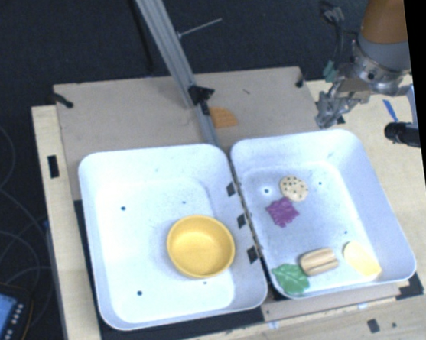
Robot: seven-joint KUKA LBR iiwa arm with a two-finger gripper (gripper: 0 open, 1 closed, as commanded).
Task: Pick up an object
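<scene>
The arm (383, 17) enters from the upper right, its orange band showing above the grey wrist. The gripper (331, 116) hangs beyond the far right corner of the right bin (366, 162), over the bench top rather than over the bin floor. Its fingers are small and dark against the bench here; whether they stand apart or together cannot be told, though nothing appears between them.

The right bin holds five objects. A round cookie (294, 188) with dark specks lies near the middle of the bin, toward the far side. A purple piece (282, 211) lies just beside it, to the near left, the two almost touching. Along the near edge, from left to right: a green leafy piece (290, 278) in the near left corner, a tan bread roll (318, 261) touching or nearly touching it, and a pale yellow piece (360, 257), possibly a lemon, just beside the roll on its right.

The left bin (107, 186) holds a yellow bowl (200, 245), upright, with its opening facing up, set toward the near right part of the bin floor.

All objects rest on the bin floors, well apart from the gripper. A grey metal rail (166, 40) runs at a slant from the top of the view down to the gap between the two bins. An orange tag (223, 117) lies on the bench just beyond the bins, near the rail's foot.
</scene>
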